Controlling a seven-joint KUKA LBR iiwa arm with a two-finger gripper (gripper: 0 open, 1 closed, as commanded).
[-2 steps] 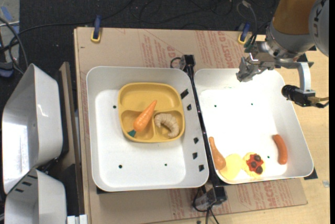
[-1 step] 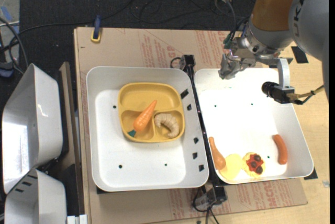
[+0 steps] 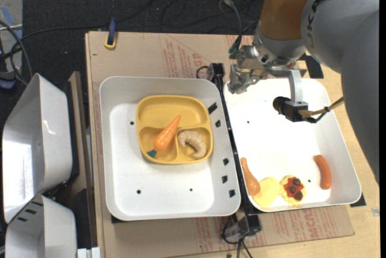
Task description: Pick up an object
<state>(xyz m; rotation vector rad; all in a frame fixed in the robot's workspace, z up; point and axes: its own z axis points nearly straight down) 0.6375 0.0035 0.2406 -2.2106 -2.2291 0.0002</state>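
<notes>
We find the arm reaching in from the right, its gripper (image 3: 241,79) poised over the far left corner of the right-hand bin (image 3: 283,148), close to the divide between the two bins. The view of the gripper is cluttered by wrist hardware and cabling, and we cannot tell how the hand is set; nothing is seen held in it.

Candidate objects are distributed as follows. In the left-hand bin (image 3: 120,148) sits a yellow divided plate (image 3: 148,112) carrying a toy carrot (image 3: 167,133) laid diagonally and, just beside it, a pale curled piece that appears to be a toy shrimp (image 3: 193,143). Along the near edge of the right-hand bin lie an orange drumstick-shaped piece (image 3: 248,175), a pale yellow flat piece (image 3: 269,189) touching it, a small item with dark red berries on top (image 3: 293,187), and a toy sausage (image 3: 324,171) well apart to the right.

We judge the task to be at the approach stage: no object has been secured. All items lie well apart from the gripper. The next move calls for travel toward one chosen item, alignment across its narrow axis, then descent. The sausage, lying isolated, looks the cleanest target.
</notes>
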